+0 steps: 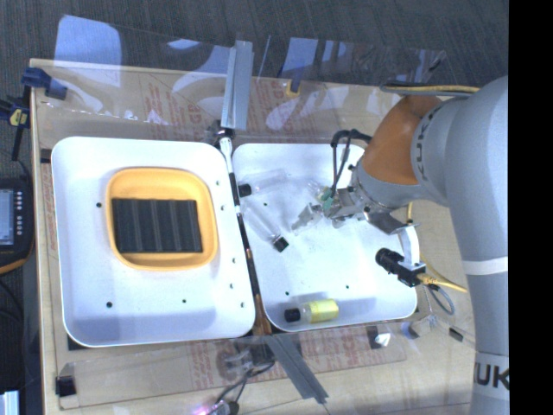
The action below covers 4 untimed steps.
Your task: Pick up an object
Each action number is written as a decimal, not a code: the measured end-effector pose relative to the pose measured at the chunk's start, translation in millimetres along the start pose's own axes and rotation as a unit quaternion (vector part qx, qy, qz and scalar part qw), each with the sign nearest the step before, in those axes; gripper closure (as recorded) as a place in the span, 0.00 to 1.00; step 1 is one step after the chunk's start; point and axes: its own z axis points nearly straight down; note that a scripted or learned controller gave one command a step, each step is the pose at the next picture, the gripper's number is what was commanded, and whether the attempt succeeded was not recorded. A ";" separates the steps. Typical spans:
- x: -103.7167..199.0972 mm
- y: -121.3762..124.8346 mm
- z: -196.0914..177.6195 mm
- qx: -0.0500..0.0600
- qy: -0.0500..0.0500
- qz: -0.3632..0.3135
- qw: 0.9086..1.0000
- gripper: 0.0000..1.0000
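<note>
Hovering pincer (321, 206) over right bin (363, 305), yellow tube (318, 310) well apart

Wooden bench (130, 111) on dark carpet (259, 3)

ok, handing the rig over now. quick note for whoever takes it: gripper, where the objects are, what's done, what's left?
Gripper: low over the middle of the right bin; nothing visibly held.
Objects in the right bin: yellow marker at the front edge, small black piece left of centre, clear plastic bits near the back left.
Left bin: yellow tray with a dark ribbed insert.
Done: arm is in the right bin; no pick seen.
Left: grasp one object and lift it.
</note>
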 end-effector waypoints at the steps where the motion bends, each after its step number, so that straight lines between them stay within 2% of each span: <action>1: -7.3 69.4 -46.7 -0.002 0.000 -0.047 0.999 0.00; 2: -9.1 78.2 -160.8 -0.002 -0.001 -0.075 0.997 0.00; 3: -2.5 44.8 -13.6 0.000 0.000 -0.114 0.993 0.00; 4: 53.5 39.5 -3.9 -0.002 -0.003 -0.157 0.988 0.00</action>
